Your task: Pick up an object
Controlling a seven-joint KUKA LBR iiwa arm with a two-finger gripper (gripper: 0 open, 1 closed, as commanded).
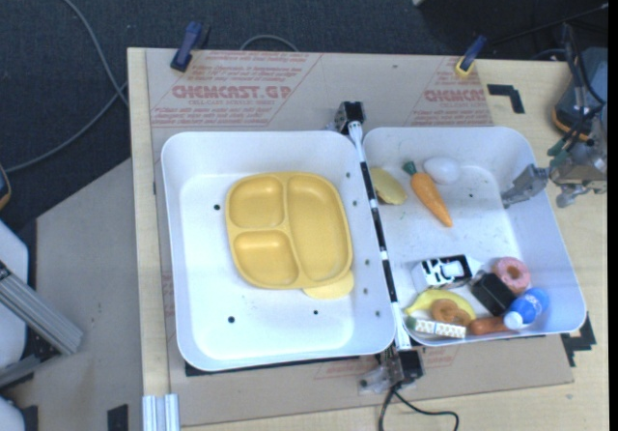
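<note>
two bins (pixel 193 255): yellow tray (pixel 288 229) left, carrot (pixel 430 197) right; pincer (pixel 526 186) state unclear.

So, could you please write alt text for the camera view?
The gripper hangs over the right bin's far right edge, above a carrot, pink donut and other toys. The left bin holds a yellow divided plate.

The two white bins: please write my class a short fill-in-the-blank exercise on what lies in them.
1. The yellow tray has ___ compartments.
2. The tray lies in the ___ bin.
3. The carrot is coloured ___.
4. The pink doughnut lies in the ___ bin.

Missing words: three; left; orange; right
</note>
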